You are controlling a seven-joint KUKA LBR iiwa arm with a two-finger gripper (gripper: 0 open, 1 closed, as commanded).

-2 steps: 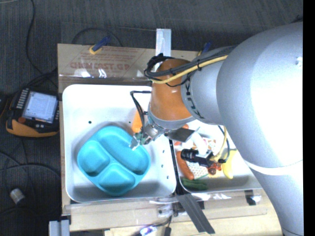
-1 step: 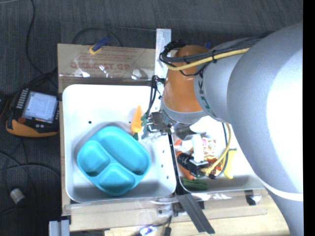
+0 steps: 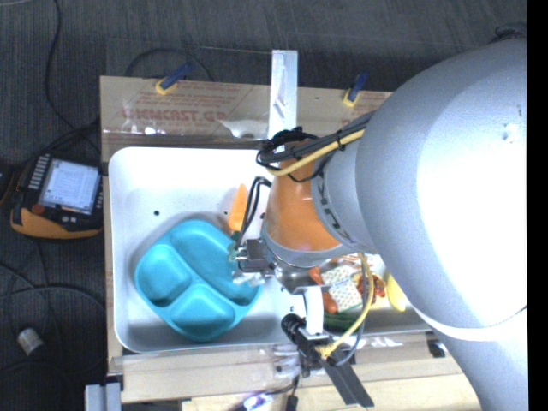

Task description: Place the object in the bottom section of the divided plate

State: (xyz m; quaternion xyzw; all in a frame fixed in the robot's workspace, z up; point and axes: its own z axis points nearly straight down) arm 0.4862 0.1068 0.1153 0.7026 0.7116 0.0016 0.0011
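Observation:
A light blue divided plate lies in the left white bin, toward its front, with three sections showing. My gripper hangs over the plate's right rim, under the orange band of the wrist. An orange, carrot-like object lies on the bin floor just behind the plate, right beside the wrist and partly hidden by it. I cannot see anything between the gripper's tips.
The grey arm covers most of the right bin. Beneath it show several small items: a patterned packet, something green and a yellow piece. A handheld device lies on the floor at left.

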